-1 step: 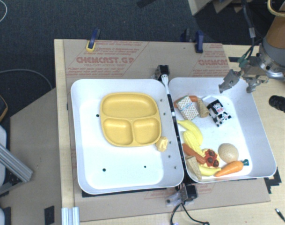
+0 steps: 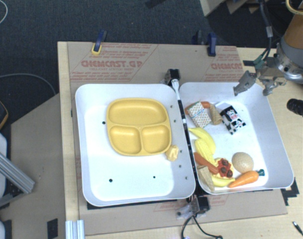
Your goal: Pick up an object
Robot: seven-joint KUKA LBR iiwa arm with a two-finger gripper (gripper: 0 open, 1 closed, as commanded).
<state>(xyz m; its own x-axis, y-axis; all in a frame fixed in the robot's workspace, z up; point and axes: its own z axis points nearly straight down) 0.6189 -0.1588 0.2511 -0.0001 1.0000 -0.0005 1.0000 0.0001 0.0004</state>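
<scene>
Two shallow white bins sat side by side on the counter point(image 2: 141, 59), and the gripper point(image 2: 257, 83) hung over the far right corner of the right bin point(image 2: 270, 133), its fingers point(image 2: 243, 85) spread apart with nothing between them. That open stance suited a try not yet made: the arm had reached in from the right and stood above the bin wall rather than down among the goods. Every candidate lay nearer the camera than the fingers. Closest, just below and to their left, was the small black-and-white toy point(image 2: 232, 118), with a wrapped snack block point(image 2: 199, 114) beside it further left. Well below them the banana point(image 2: 205, 142) stretched along the bin's inner wall, and furthest off, against the near rim, crowded the pale egg-like ball point(image 2: 242, 161), the carrot point(image 2: 245, 178) and a cluster of red berries point(image 2: 223, 167). Far to the fingers' left, the left bin point(image 2: 91, 148) held a yellow divided tray point(image 2: 139, 126) and a small yellow piece point(image 2: 172, 154), probably out of the way because the reach was aimed at the right bin.
</scene>
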